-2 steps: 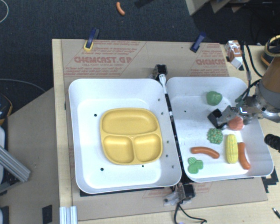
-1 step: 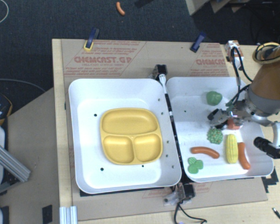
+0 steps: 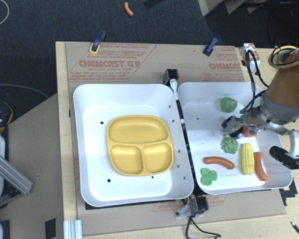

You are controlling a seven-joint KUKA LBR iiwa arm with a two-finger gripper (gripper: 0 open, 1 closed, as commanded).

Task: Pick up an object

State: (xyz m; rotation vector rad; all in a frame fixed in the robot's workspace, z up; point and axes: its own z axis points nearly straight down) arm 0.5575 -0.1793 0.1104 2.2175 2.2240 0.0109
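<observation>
Since gripper (image 3: 237,125) sits low in right bin (image 3: 199,96), likeliest target is green broccoli piece (image 3: 229,145) just near of it; judged light, stiff plastic, knobbly, best pinched across narrow body. Gripper state: cannot tell. Corn cob (image 3: 247,158) lies just right of broccoli, smooth and round, may roll. Sausage (image 3: 219,161) lies nearer, second sausage (image 3: 260,166) right of corn, leafy green piece (image 3: 208,175) at near edge, green lump (image 3: 228,104) farther. Left bin (image 3: 89,108) holds yellow divided tray (image 3: 139,144).
</observation>
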